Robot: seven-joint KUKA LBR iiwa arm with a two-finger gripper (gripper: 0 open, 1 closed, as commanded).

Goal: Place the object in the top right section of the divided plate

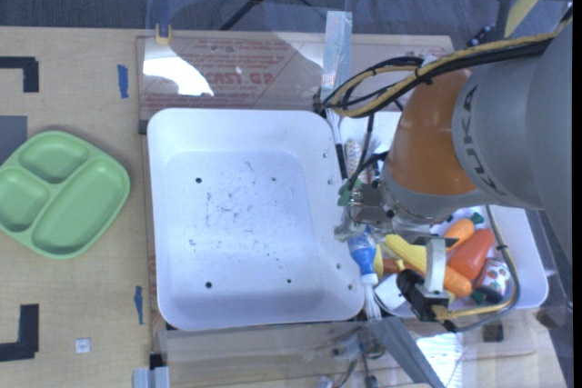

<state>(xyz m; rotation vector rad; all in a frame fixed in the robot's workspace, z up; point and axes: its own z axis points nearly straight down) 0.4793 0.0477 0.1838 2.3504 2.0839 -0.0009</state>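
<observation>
The green divided plate [116,170] lies on the wooden bench at the far left, outside both bins, with two small sections and one long one. My gripper [361,219] hangs low over the left edge of the right bin [535,286], under the orange band and the grey wrist, which hide most of it. Just below it lies a pile of toy items: a blue piece [364,255], a yellow corn cob [406,252] and an orange carrot [469,253]. I cannot see whether any of them is held.
The left bin [182,134] sits between the plate and the arm. Black and yellow cables [382,82] loop over the right bin's back edge. A clear plastic sheet [236,59] stands behind the bins. Black tape marks [27,73] edge the bench at left.
</observation>
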